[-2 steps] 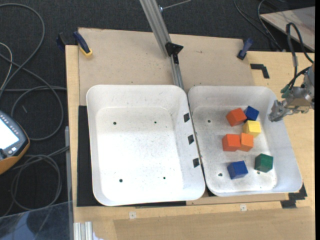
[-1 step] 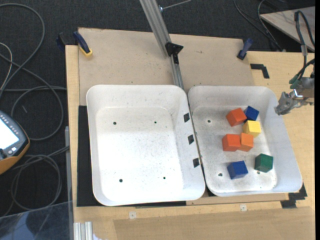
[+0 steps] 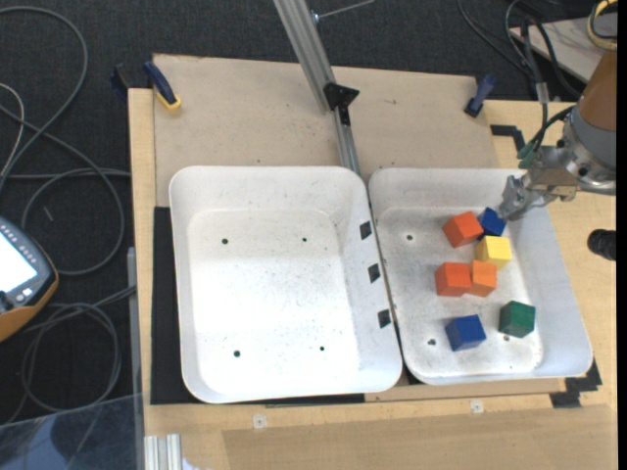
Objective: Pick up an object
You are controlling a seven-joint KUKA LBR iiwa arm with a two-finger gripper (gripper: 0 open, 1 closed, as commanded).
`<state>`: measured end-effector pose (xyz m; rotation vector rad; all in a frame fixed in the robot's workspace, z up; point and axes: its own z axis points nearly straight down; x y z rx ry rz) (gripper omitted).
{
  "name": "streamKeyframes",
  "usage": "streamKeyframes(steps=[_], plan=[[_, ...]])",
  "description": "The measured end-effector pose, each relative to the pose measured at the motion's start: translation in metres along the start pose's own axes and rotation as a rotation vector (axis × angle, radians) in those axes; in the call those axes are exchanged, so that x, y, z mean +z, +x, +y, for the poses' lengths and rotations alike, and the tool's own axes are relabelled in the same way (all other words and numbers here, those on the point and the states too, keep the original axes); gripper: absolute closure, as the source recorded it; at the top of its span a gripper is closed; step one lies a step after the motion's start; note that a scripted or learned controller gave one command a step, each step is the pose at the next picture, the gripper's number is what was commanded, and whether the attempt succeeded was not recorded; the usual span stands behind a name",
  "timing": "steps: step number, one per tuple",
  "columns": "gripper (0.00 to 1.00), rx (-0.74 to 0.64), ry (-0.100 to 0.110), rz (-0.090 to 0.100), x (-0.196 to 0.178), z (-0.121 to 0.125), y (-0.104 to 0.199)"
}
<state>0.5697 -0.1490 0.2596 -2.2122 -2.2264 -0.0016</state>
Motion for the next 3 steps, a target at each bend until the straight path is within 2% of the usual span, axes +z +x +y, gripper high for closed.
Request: streamKeyframes(steps=[1, 3], plan=[[1.00, -0.001, 0.001, 0.000, 0.009, 0.012, 0.062], [1.00, 0.000, 0.000, 0.000, 0.017, 0.022, 0.156]])
